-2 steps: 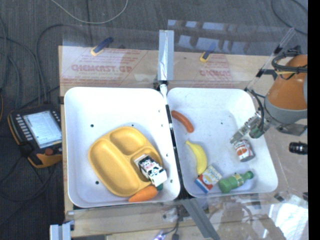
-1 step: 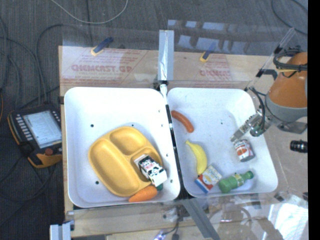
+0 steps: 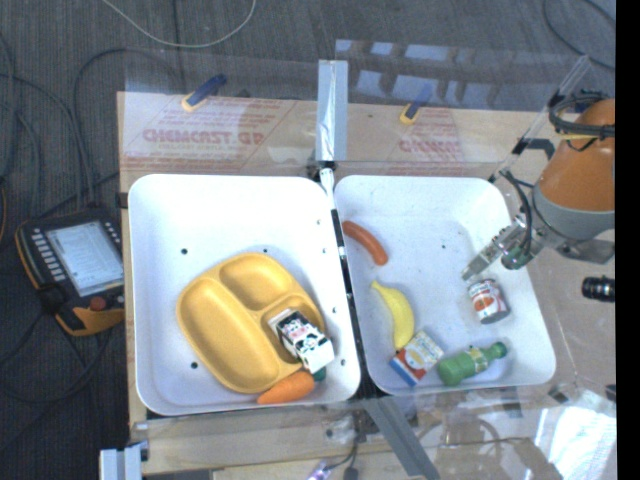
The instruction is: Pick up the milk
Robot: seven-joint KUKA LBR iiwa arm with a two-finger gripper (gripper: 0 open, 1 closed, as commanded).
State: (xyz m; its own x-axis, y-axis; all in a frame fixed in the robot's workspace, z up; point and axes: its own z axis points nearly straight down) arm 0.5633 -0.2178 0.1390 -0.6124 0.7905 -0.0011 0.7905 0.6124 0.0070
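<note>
Gripper [image 3: 482, 262], its two fingers slightly parted and pinching nothing, hangs over the right bin [image 3: 440, 193] just above a small can [image 3: 487, 301], while the milk [image 3: 303, 339] lies in the yellow tray [image 3: 225, 328] in the left bin [image 3: 190, 208].

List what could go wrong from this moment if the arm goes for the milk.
1. The gripper hangs over the right bin, while the milk lies in the left bin, so it must cross the divider.
2. The milk rests tilted in a compartment of the yellow tray, whose walls may block the jaws.
3. A carrot lies close beside the milk and could be nudged or grabbed instead.
</note>
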